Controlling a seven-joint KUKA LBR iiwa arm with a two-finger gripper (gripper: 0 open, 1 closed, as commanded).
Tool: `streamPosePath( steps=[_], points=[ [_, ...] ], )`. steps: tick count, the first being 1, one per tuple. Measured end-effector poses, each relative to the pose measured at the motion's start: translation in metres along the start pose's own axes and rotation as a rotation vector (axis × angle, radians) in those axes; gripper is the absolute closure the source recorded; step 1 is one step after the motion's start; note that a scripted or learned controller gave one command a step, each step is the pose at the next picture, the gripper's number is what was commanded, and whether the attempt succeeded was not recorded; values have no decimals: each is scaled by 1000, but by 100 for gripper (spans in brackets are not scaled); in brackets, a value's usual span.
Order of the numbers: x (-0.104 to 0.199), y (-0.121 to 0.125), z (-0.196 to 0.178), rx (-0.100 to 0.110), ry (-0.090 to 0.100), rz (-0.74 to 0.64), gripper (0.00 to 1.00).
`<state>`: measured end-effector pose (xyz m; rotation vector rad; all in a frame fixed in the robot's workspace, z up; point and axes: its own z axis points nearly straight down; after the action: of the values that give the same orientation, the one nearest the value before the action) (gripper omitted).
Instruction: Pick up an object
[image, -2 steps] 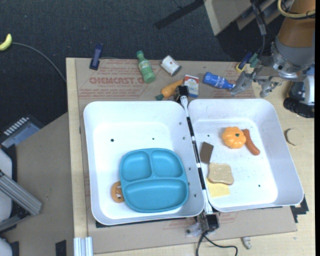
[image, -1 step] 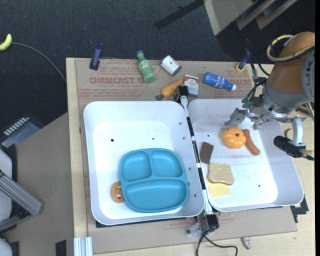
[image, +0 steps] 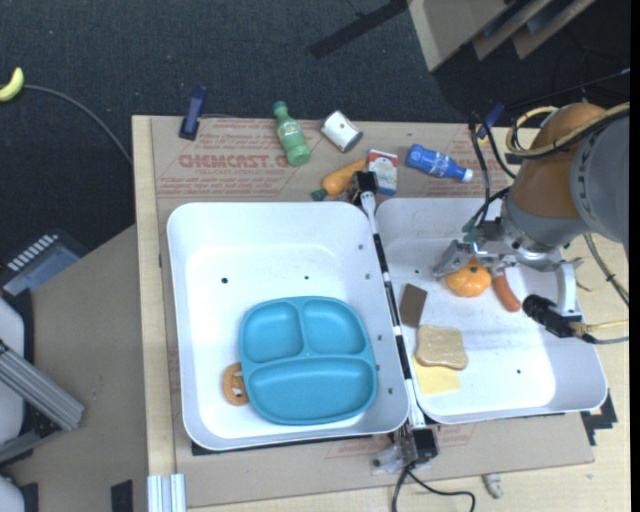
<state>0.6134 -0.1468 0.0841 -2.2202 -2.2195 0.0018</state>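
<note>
One round orange fruit (image: 468, 281) under claw (image: 478, 262); claw's grip state unclear.

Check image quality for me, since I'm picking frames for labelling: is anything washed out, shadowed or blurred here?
Camera view: the white bins are bright, nearly washed out, their inner edges faint; soft shadows under the blue plate and beside the gripper; small items are soft, so the green bottle label is unreadable; the floor is dark.
</note>
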Motion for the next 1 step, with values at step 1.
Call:
streamPosePath(
  steps=[1],
  points=[
    [0, 1, -11, -3, -1, 1, 100]
  ],
)
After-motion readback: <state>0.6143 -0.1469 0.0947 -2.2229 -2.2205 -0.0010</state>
